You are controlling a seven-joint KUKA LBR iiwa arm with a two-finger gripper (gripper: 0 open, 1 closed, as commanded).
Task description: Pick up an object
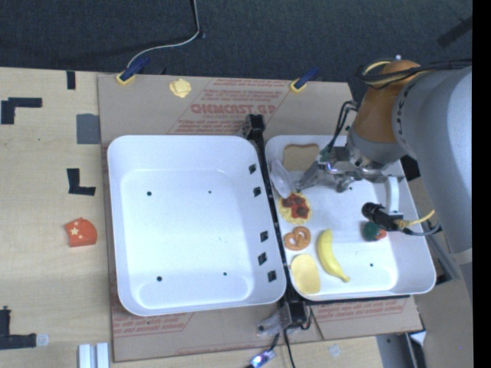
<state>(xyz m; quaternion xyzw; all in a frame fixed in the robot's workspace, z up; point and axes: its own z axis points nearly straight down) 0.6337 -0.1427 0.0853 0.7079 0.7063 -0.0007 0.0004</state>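
Reaching in from the right, the arm (399,121) hangs over the right bin (410,282), its pincer (307,181) low near the bin's upper left corner. Whether the pincer is released or clenched I cannot tell; the metal parts blur together against the white floor, and nothing can be seen gripped there.

The candidates all lie in this bin. A toast slice (301,156) sits at the top, just beside the pincer. Below it, along the left wall, come a red and yellow piece (296,205), a pretzel (297,238) and a pale yellow piece (305,273). A banana (331,254) lies beside the pretzel, and a small green and red piece (374,232) sits further right, near a black cable end. The left bin (184,221) holds nothing to take. An orange piece (81,232) and a yellow scrap (180,88) rest on the tabletop, well apart from the arm.

The nearest targets look to be the toast or the red and yellow piece. To do this well, I would centre over one item alone, keep off the bin wall, descend straight, and close only once the item sits squarely between the tips. The flat toast seems likely to slip; the thicker banana may grip better.
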